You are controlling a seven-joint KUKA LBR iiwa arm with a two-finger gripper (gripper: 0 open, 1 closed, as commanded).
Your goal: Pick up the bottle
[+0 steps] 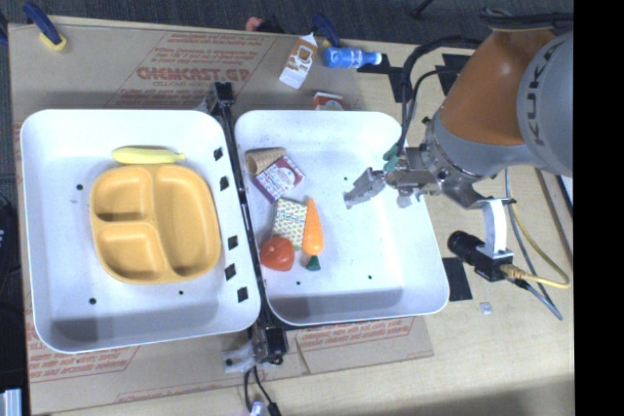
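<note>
fingers (359,194): parted a little, nothing between | gripper (363,192): over right bin (419,278) floor, right of carrot (312,229) | bottle (349,58): blue, on bench behind right bin | step: approach, no grasp | next: likely reach past bin's far rim

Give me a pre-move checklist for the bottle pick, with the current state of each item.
1. Bottle located: ok, the blue bottle lies on the bench behind the right bin.
2. Gripper near bottle: not ok, it is over the right bin, apart from the bottle.
3. Bottle between fingers: not ok.
4. Finger state: cannot tell.
5. Space around bottle: not ok, a small carton lies close beside it.
</note>
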